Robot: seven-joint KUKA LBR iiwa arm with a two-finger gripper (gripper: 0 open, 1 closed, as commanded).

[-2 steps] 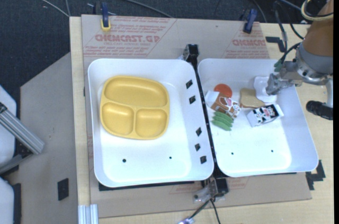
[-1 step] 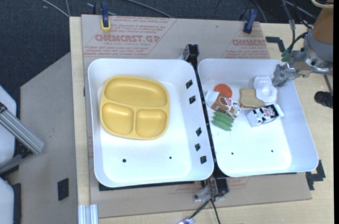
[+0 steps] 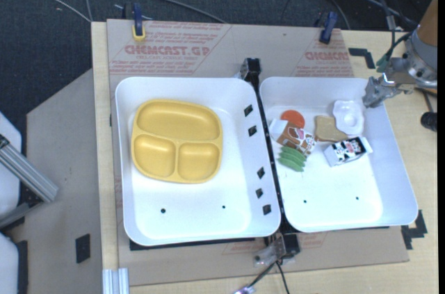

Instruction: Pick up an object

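The tool (image 3: 373, 92) hovers at the right bin's (image 3: 389, 181) far right rim, grip state unclear; centre it squarely over the white fried-egg toy (image 3: 348, 116) before descending.

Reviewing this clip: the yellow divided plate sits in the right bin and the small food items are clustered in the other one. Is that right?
Not quite. The camera view shows the yellow divided plate in the left bin, not the right. The small food items are clustered in the other one, the right bin.
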